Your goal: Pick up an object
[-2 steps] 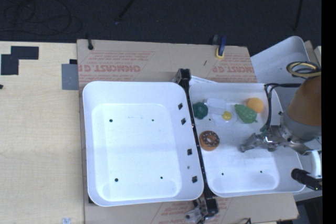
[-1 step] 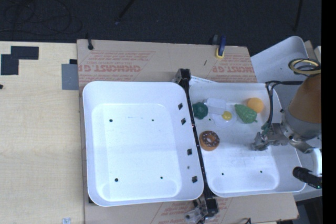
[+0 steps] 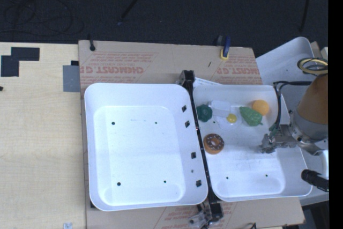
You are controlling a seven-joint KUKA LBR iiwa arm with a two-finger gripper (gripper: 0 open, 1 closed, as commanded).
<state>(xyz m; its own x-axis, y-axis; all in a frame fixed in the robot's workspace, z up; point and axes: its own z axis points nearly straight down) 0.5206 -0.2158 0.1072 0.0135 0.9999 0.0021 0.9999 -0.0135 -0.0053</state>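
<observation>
Right bin (image 3: 289, 182) — one donut (image 3: 214, 143), one orange (image 3: 260, 107), two green toys; jaws' state unclear.

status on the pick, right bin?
Tool low at the right bin's right side, nothing seen between its fingers. Nearest item, green toy, apart from it. Donut further left. Nothing blocking.

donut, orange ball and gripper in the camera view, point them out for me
donut (image 3: 214, 143), camera view, on its brown frosted ring
orange ball (image 3: 260, 106), camera view, middle of its top
gripper (image 3: 269, 145), camera view, at its fingertips over the right bin
</observation>
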